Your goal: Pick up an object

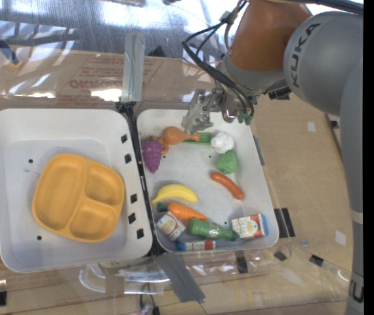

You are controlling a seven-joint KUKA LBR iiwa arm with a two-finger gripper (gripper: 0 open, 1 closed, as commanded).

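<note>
2 white bins sit side by side on the bench, sharing a middle wall. The left bin (10, 176) has a yellow divided plate (77, 197) lying a bit left of centre, w/ bare floor all round it, most along the top & right. The right bin (266, 195) is crowded: a purple grape bunch (151, 153) against the left wall, an orange pear-like piece (173, 136) & a green stalk (203, 137) near the top edge, a white garlic bulb (222, 142) above a green broccoli (227, 162), a red sausage (228, 185) toward the right wall. Lower down lie a banana (175, 193), a carrot (186, 211), a small can (170, 226), a green bottle (212, 230), a juice carton (249, 226) & a flat blue-red pack (197, 245) packed along the bottom edge. Open floor is only a patch in the bin's middle, between grapes, sausage & banana.

The grey arm (325, 51) reaches in from the right, orange band up top, cables looping off the wrist. The gripper (197, 118) hangs over the right bin's top edge, just above the pear-like piece; cannot tell if its tips are spread or closed, nothing is seen between them.

Bench is brown board under clear plastic sheet, taped at the front
</note>
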